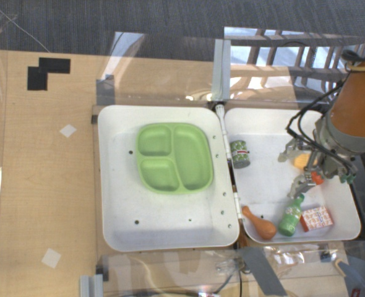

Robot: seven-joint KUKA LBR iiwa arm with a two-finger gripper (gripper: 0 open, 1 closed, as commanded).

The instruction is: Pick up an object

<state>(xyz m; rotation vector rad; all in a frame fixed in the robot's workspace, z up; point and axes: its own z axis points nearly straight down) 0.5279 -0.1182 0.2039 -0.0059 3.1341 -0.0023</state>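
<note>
The right bin (263, 129) holds several small objects. A small can with a green label (239, 154) lies near its left wall. A brown drumstick (260, 223) rests at the front edge, with a green bottle (290, 218) and a red and white box (317, 218) beside it. A yellow piece (301, 161) and a small orange-red piece (317, 178) sit right under the wrist. My gripper (301, 179) hangs low over the right half of this bin, just above the green bottle's top. Nothing is seen held in it.
The left bin (117, 228) bears a green divided plate (173, 158) in its middle. A metal divider (227, 159) separates the two bins. The grey arm with its orange band (359, 104) and cables covers the right bin's far right corner.
</note>
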